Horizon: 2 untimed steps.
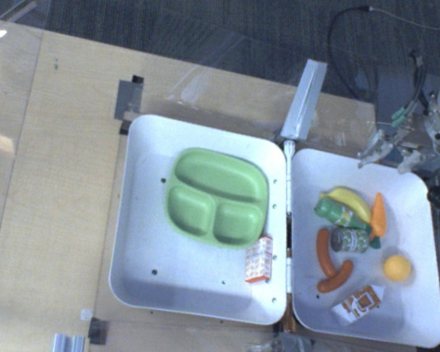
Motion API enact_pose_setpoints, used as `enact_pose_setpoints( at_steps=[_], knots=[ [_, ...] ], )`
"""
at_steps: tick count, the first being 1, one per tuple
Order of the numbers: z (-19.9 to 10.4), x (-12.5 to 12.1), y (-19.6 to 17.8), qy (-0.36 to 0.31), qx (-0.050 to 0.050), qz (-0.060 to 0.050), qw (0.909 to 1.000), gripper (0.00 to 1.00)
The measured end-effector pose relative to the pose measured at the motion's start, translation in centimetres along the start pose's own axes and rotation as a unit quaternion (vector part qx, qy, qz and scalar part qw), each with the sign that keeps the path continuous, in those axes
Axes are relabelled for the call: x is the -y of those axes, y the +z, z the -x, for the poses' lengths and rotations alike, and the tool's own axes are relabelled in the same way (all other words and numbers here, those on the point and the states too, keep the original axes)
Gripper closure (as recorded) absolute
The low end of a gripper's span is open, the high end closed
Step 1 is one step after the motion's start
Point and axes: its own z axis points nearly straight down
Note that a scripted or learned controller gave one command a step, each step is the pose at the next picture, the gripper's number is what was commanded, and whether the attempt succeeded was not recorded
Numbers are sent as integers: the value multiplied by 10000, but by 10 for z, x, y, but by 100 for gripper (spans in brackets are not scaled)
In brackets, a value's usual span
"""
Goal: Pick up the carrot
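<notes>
1. In the right bin [422,318], nearest the camera, a small brown-and-white carton [358,304] lies, with two sausages [331,263] and an orange fruit [397,268] just behind it.
2. In the left bin [133,269], a small snack packet [258,262] sits beside a green divided tray [218,197].
3. The carrot [378,213] lies farther back in the right bin, beside a banana [349,202], a green packet [337,212] and a can [350,240].
4. The gripper [389,154] hangs over the far edge of the right bin, its fingers spread apart and holding nothing.
</notes>
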Motion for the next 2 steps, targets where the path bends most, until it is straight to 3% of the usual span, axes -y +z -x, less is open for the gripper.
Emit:
enact_pose_setpoints(
  at_steps=[1, 2],
  knots=[
    [6, -3, 101, -501, -1, -10, 9987, 0],
    [40, 11, 146, -474, 14, 35, 9989, 0]
  ],
)
